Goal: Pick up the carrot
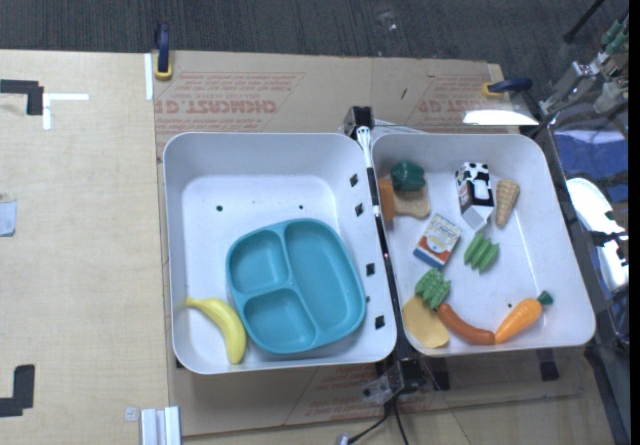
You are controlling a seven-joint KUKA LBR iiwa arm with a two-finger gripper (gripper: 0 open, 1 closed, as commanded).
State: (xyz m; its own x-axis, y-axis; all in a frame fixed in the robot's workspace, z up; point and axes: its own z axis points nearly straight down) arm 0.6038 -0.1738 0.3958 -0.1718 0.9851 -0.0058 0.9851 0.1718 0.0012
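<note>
An orange carrot (520, 317) with a green top lies in the right bin (556, 195), near its front right corner. Its leafy end points toward the bin's right wall. A red-orange sausage (466, 324) lies just left of it, almost touching its tip.
The right bin also holds a broccoli piece (433, 287), a yellow chip (424, 327), green pea pods (481, 253), a small carton (437, 240), a cow-print milk box (474, 187), an ice cream cone (506, 201) and a toast with a green item (405, 189). A teal divided plate (294, 284) and banana (225, 325) lie in the left bin (250, 168).
</note>
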